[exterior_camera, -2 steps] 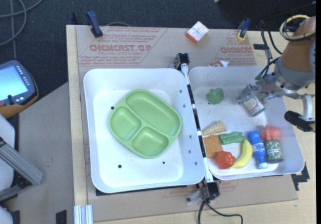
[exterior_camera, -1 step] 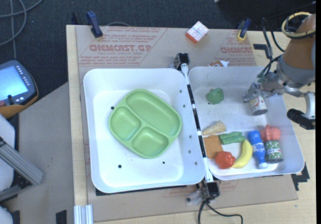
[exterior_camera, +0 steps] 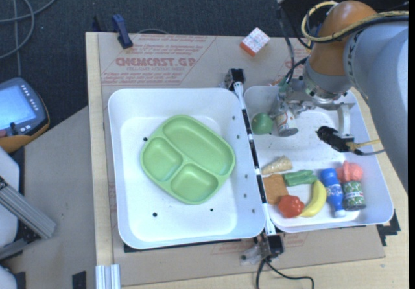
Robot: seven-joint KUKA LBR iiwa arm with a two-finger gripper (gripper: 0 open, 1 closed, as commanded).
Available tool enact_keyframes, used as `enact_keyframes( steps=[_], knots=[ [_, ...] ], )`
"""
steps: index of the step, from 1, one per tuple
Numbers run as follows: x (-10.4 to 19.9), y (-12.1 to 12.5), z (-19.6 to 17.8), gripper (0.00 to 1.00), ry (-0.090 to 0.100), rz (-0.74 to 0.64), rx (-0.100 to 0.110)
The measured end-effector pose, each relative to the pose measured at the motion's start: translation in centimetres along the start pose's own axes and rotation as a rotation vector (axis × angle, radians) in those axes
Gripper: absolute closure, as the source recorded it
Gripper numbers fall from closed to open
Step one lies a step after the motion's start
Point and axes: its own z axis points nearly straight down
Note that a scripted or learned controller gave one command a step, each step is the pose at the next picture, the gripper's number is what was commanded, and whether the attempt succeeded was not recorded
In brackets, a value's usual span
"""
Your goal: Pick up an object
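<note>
In the far part of the right bin (exterior_camera: 373, 213), my gripper (exterior_camera: 285, 119) reaches down just right of a green ball (exterior_camera: 262, 124). A small greyish, can-like thing (exterior_camera: 284, 128) sits right under the gripper tip. I cannot tell whether the gripper touches it. At the near end of the same bin lie a beige wedge (exterior_camera: 277, 166), a brown toast slice (exterior_camera: 274, 185), a green pod (exterior_camera: 298, 177), a red tomato (exterior_camera: 291, 205), a banana (exterior_camera: 315, 198), a blue bottle (exterior_camera: 332, 190), a pink item (exterior_camera: 352, 171) and a dark can (exterior_camera: 354, 196).
The left bin (exterior_camera: 123, 113) holds a green divided plate (exterior_camera: 188, 158). An orange-and-white cube (exterior_camera: 255, 41) and a blue clip (exterior_camera: 121, 30) lie on the cardboard behind the bins. A black part with a yellow cable (exterior_camera: 334, 138) hangs by the arm's wrist.
</note>
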Motion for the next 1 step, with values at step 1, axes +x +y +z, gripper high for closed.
enact_keyframes(
  steps=[1],
  knots=[
    [5.6,-7.43,-10.27,1.0,0.002,0.005,0.003]
  ],
)
